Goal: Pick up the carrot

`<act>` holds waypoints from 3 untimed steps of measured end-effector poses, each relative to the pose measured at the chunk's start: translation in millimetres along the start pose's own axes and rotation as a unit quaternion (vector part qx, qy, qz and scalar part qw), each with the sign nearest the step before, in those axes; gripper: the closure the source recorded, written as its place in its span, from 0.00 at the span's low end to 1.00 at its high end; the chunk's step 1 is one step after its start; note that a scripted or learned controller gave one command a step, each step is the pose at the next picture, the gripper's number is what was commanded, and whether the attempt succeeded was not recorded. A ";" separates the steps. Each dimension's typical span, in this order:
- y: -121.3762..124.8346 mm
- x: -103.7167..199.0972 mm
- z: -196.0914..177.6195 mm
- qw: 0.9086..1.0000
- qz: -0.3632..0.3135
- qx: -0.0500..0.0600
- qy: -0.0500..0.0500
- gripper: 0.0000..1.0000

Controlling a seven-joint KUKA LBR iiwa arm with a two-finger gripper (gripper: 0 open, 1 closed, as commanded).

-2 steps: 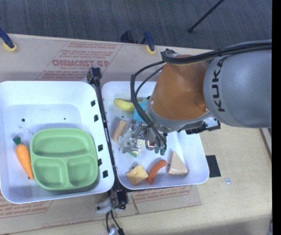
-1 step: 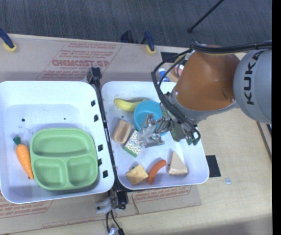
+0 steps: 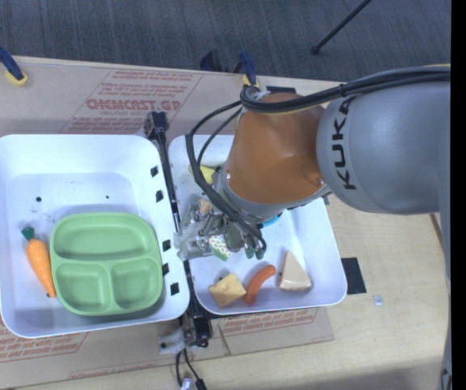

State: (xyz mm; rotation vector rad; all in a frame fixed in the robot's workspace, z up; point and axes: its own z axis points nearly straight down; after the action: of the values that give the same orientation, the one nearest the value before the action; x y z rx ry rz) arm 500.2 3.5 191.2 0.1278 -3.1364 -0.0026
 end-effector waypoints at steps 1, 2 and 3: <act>-57.6 -21.9 -95.6 0.997 -0.082 0.004 -0.004 1.00; -56.3 -21.2 -93.7 0.997 -0.082 0.003 -0.002 0.00; 33.4 11.9 -25.0 0.998 -0.058 0.000 0.003 0.00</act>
State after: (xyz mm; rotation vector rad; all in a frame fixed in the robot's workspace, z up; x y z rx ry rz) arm 485.8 35.7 216.3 0.3096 -3.1178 -0.0024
